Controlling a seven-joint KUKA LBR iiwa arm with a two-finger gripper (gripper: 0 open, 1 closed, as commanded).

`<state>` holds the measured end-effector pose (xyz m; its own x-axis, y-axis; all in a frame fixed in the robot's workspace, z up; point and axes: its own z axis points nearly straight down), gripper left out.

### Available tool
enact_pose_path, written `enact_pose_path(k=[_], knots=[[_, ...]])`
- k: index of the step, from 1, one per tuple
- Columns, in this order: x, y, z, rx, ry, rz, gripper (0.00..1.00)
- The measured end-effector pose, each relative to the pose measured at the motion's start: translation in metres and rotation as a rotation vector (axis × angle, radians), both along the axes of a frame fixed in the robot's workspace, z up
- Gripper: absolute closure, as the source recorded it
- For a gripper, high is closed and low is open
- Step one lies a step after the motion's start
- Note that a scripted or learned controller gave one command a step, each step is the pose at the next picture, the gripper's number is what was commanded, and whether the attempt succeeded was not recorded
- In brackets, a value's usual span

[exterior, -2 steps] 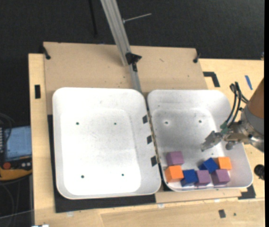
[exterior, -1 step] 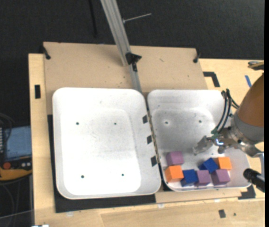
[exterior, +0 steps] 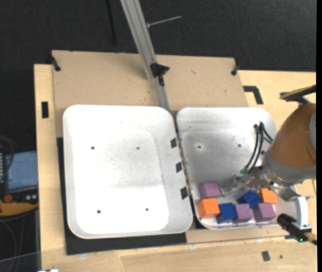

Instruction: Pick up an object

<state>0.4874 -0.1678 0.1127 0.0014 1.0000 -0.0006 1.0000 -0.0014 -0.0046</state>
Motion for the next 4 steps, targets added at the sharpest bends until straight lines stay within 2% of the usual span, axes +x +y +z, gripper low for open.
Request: enact_pose_path(k=[1, 3, 4], knots=[[0.004, 0.000, 0.014, 0.001, -0.012, -0.007, 1.00], [0.006, -0.002, 0.091, -0.001, -0.011, 0.005, 1.00], [0.021, 0.046, 0.106, 0.001, -0.009, 0.010, 1.00]])
